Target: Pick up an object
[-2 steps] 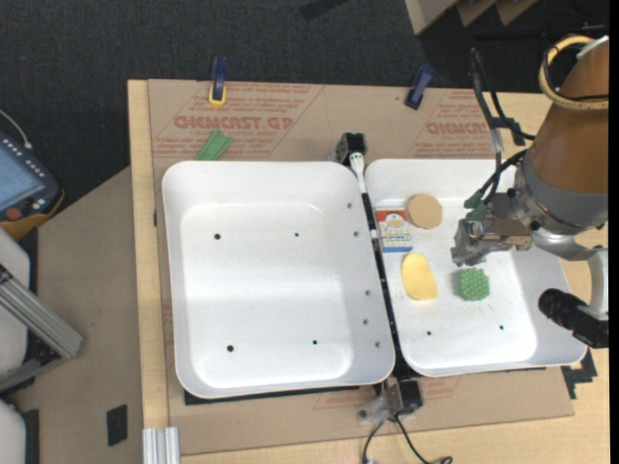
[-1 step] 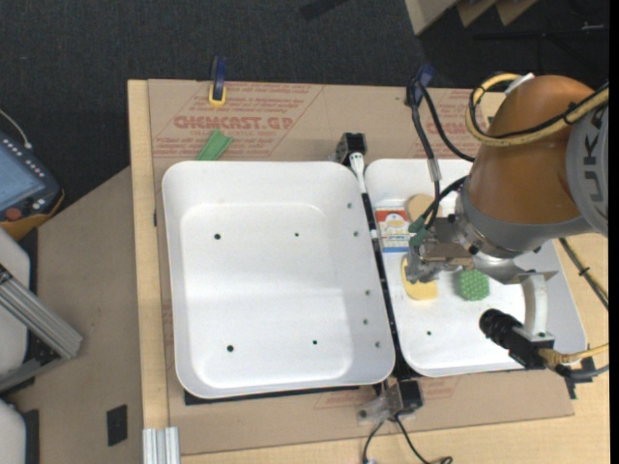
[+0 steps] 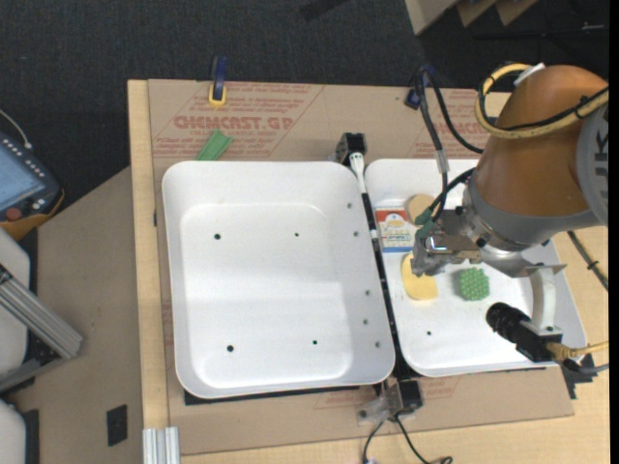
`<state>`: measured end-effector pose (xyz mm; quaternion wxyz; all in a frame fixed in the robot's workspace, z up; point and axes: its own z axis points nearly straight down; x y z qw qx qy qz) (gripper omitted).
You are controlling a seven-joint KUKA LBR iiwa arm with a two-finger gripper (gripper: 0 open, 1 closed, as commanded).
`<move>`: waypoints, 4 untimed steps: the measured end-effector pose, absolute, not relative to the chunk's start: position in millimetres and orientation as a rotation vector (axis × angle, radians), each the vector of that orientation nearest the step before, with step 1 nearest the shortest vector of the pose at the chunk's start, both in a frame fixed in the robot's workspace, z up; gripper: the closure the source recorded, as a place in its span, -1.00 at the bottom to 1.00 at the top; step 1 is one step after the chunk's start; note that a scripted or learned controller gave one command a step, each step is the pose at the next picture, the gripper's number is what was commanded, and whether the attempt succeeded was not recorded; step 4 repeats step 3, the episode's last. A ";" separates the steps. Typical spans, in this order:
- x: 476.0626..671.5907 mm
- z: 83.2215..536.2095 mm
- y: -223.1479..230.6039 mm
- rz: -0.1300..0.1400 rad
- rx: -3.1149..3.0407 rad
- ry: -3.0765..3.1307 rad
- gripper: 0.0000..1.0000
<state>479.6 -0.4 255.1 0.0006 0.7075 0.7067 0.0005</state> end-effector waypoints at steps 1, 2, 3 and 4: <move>488.7 338.7 10.3 0.013 2.214 2.219 1.00; 478.7 311.5 32.8 -0.005 2.222 2.227 1.00; 495.5 405.3 54.3 0.016 2.212 2.220 1.00; 495.5 405.3 54.3 0.016 2.212 2.220 1.00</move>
